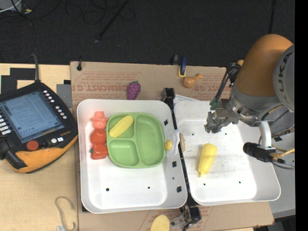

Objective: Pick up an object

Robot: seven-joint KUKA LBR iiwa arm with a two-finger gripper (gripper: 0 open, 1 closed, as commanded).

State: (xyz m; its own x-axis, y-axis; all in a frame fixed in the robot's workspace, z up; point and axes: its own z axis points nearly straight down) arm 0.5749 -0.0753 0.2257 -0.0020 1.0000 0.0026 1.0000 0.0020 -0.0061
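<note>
The gripper (214, 125) hangs over the right bin (260, 189), above and just right of the yellow bottle (207, 159) lying on the bin floor; whether its fingers are spread cannot be told. A good pick likely means centring over the bottle's body, straddling its narrow width, then descending.

Fixed overhead camera, slanted (both bins (192, 196))

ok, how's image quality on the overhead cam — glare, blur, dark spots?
Camera view: even overhead light, soft shadows under the yellow bottle and green plate. The white bins run bright, near blown out, and the top background is almost black. The whole frame is slightly soft; the gripper is dark and low in contrast, so its detail is lost. The pendant screen washes pale with glare.
</note>
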